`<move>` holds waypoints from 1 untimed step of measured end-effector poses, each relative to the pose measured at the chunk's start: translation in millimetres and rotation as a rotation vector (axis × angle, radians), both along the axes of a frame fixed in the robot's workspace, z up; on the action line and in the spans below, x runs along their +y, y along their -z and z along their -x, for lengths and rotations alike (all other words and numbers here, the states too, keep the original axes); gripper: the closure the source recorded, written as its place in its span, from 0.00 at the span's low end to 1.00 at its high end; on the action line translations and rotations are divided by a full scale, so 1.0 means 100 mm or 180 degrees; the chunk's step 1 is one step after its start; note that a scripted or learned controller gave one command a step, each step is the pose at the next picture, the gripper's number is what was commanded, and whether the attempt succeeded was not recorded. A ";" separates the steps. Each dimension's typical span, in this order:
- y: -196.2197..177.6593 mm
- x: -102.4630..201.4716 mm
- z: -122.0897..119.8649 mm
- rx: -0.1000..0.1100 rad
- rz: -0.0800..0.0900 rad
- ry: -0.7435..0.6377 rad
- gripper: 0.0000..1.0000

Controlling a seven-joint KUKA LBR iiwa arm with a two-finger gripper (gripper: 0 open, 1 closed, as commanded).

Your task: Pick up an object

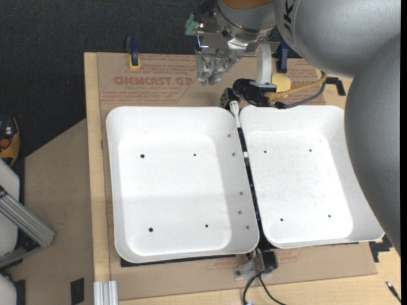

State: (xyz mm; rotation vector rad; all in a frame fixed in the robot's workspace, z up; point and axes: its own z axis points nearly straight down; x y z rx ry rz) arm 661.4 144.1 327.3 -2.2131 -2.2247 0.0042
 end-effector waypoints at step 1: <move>-0.40 -0.83 -0.06 -0.0039 0.0012 0.0041 1.00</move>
